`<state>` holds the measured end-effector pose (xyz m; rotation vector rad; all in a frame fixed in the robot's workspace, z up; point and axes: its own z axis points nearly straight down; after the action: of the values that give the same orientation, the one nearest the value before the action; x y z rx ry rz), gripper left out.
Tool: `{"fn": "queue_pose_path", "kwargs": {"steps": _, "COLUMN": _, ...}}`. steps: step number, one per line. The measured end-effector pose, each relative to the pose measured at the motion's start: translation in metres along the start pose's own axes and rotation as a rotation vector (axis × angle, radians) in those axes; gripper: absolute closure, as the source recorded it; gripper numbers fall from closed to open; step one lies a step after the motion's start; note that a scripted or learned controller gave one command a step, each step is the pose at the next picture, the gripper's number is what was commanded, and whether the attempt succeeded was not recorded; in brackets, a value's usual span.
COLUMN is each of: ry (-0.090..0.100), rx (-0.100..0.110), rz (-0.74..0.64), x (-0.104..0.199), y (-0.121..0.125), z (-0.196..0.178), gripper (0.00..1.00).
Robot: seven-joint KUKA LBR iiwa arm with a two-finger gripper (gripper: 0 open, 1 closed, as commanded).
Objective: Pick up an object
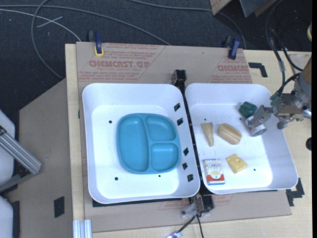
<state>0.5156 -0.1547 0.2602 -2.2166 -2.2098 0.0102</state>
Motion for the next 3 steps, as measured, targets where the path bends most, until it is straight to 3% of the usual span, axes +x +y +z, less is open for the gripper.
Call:
{"fn": "queue_pose_path", "kwargs": {"steps": 1, "ry": -0.003, "rx": -0.012, "rz": -0.003, "x": 0.000, "y": 0.002, "z": -0.006, "gripper": 0.00}}
{"fn": "queue_pose_path", "kwargs": {"steps": 3, "ry": -0.001, "rx": -0.006, "rz": -0.003, "x": 0.007, "y": 0.005, "z": 0.081, "gripper": 0.00}}
